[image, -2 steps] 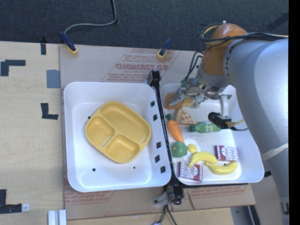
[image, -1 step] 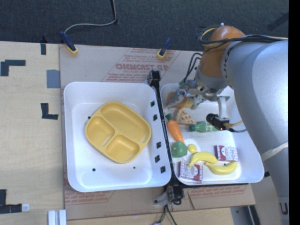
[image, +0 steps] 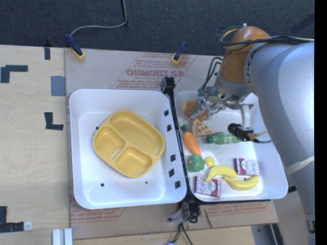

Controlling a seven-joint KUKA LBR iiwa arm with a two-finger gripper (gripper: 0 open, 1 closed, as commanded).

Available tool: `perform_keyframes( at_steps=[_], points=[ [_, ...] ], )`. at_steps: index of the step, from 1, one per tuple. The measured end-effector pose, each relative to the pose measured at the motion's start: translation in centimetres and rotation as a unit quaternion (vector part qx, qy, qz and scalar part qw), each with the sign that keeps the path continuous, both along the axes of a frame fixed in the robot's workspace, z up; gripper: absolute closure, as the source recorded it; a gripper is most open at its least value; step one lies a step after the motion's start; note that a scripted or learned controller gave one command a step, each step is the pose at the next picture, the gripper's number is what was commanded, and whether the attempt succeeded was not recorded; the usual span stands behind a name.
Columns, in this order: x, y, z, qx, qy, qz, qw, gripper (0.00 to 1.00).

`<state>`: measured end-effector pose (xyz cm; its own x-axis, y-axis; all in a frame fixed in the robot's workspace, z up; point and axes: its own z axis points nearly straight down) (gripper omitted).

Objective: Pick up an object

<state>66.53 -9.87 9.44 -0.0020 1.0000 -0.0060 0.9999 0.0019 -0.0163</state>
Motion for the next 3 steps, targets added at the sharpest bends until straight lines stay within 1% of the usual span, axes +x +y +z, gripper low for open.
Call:
perform_keyframes(
  at_steps=[1, 2, 3],
  points=[
    [-2.8, 8.2, 9.1, 0.0035, -0.009, 0.001, 1.0, 1.0],
    [0.1, 10.9, 8.9, 0.001, -0.004, -0.002, 1.0, 1.0],
    [0.1, 11.8, 8.9, 0.0004, -0.003, -0.002, 1.0, 1.0]
  ],
)
